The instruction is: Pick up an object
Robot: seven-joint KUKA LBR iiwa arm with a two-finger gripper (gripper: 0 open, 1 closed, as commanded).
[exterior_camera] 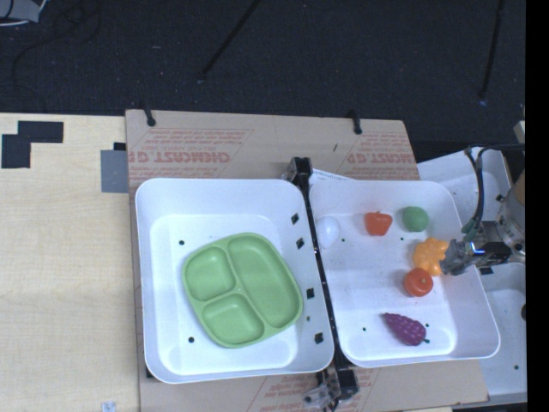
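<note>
Bench: pale wood surface, spread under a brown cardboard sheet printed with red lettering.
Left bin: shallow, white, on the cardboard, touching the right bin along a dark central divider.
Right bin: shallow, white, scattered with small toy foods.
Green tray: three compartments, lying flat in the left bin, turned at a slant, nearer the divider than the bin's left wall.
Gripper: dark and metallic, at the right bin's right wall, reaching in from the right; finger state impossible to tell (too small and blurred), nothing visibly between them.
Purple grape bunch: lying low in the right bin, near its front edge, well apart from the others.
Yellow-orange piece: close to the right wall, just beside the gripper tip, contact not clear.
Red-orange round fruit: just below the yellow-orange piece, touching or nearly so.
Green round item: near the far right corner of the right bin.
Small red-orange item: just left of the green round item, a little apart.
White rounded object: pale against the bin floor, close to the divider, hard to make out.
</note>
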